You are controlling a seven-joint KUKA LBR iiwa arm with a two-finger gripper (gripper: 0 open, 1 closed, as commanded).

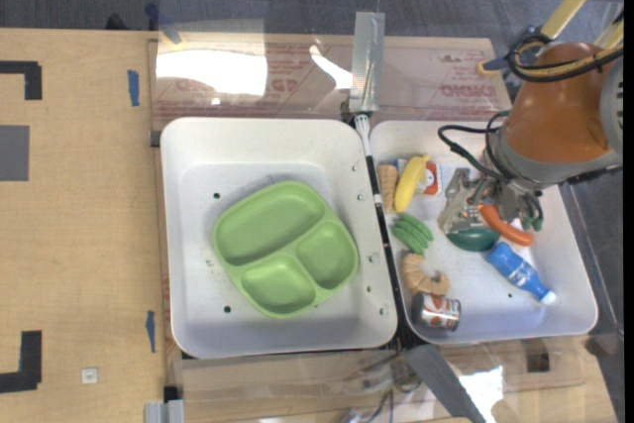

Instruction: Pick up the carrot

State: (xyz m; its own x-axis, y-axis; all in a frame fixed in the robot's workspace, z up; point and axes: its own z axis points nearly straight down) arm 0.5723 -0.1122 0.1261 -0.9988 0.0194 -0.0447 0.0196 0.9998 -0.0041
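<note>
Just beside the banana (409, 182), the gripper (482, 213) meets the carrot (509, 226); finger state unclear.

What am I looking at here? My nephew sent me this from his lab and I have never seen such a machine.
This is one camera fixed above a bench, looking down at a slant. The grey and orange shape on the right is a robot arm reaching in; its hand hangs low over the right white bin. That bin holds toy food and small items: an orange carrot right by the hand, a banana, a blue bottle, a green leafy piece and a small can. The left white bin holds a green divided plate. The robot's job is picking up the carrot; I cannot tell whether it has hold of it.
</note>
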